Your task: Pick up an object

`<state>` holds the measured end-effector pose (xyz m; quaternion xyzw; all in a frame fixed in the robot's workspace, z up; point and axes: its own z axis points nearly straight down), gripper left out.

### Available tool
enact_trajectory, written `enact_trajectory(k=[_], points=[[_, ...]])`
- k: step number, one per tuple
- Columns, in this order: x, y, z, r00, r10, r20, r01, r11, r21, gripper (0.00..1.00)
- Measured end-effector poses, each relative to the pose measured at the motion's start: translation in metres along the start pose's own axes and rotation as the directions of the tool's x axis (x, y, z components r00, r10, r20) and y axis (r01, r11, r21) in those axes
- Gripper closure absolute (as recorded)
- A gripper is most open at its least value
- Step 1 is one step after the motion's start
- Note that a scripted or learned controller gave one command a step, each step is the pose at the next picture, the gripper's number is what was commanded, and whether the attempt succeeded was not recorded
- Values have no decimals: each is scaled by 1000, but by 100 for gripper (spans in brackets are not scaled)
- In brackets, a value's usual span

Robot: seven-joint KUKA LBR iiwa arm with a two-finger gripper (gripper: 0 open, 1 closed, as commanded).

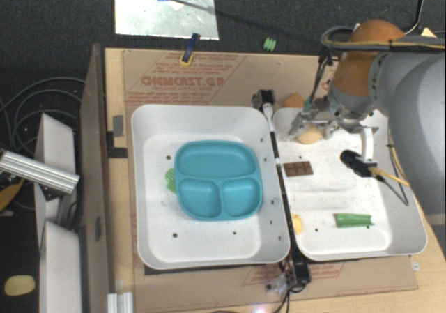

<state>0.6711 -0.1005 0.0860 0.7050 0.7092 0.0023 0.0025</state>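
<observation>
Pale beige rounded lump (309,136), the likely target, at eleven o'clock in the right-hand shallow white bin (327,196), seemingly resting on the bin floor, not lifted.

Camera view: grey metal claw (311,124) directly over that lump, touching or nearly so; apart or together, impossible to tell. Nothing visibly clamped. Elsewhere in that bin: flat brown rectangular bar (298,169) toward nine o'clock, green oblong piece (353,219) toward five.

Approach apparently done; secure grasp and lift yet to come.
</observation>
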Motion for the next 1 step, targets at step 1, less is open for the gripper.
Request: enact_trajectory(k=[1], points=[[0, -1, -11, 1000, 0, -1, 0, 1000, 1, 100]])
